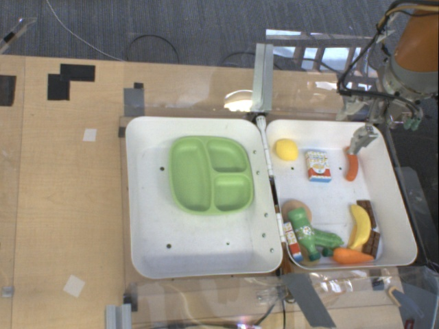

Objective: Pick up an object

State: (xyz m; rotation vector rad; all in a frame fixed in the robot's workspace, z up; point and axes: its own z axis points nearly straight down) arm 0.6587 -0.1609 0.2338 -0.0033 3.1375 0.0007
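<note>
- Gripper (361, 141) hanging over the far right corner of the right bin (398, 204), grey fingers pointing down, orange band of the arm (415, 46) above it at the frame's upper right.
- Fingers apparently close together, tips just above or touching the top end of a small red-orange sausage-like piece (351, 167); grasp not clear from this angle, so no telling if clamped on it.
- Near that piece, to the left: a small carton (318, 165) with red and white print, then a yellow lemon (286, 149) by the bin's left wall.
- At the near end of the right bin: a banana (360, 226), an orange carrot (352, 256), a green bottle-like toy (309, 235), and a brown piece (372, 235) under the banana.
- In the left bin (147, 204): a green divided plate (210, 174), lying flat, well apart from the gripper.
</note>
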